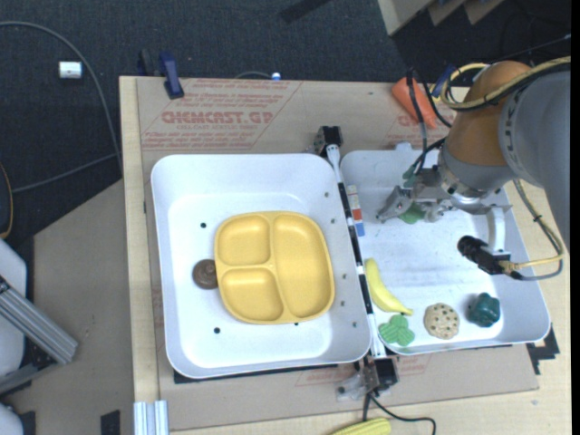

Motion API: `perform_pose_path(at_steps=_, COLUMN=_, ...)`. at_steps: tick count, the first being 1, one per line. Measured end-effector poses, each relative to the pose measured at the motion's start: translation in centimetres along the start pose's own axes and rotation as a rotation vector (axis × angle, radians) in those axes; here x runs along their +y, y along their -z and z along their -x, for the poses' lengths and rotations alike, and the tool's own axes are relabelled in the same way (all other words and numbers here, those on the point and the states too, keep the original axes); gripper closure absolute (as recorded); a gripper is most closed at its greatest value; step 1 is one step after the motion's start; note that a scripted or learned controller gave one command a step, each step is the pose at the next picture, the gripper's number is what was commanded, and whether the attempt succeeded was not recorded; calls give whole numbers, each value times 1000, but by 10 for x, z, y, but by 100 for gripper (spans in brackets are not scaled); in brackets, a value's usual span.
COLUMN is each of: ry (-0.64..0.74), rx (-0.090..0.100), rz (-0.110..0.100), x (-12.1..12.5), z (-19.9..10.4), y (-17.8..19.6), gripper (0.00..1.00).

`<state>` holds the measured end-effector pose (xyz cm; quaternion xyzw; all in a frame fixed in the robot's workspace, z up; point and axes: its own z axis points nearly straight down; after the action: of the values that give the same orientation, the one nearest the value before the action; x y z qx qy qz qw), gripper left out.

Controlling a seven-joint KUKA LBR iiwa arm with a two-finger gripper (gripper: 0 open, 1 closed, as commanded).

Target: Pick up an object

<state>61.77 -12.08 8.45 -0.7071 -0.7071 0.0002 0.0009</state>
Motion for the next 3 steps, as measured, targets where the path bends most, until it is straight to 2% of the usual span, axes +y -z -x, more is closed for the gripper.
perform_pose_path(at_steps=1, ry=-1, rx=-3, rz=4, x=31, z=50, y=1, gripper=0)
perform_pose_path(at_steps=2, ry=1, rx=1, rz=1, x=27, z=6, y=1, gripper=0)
perform_pose_path(at_steps=3, ry=2, rx=0, rz=3, x=28, z=6, y=11, gripper=100)
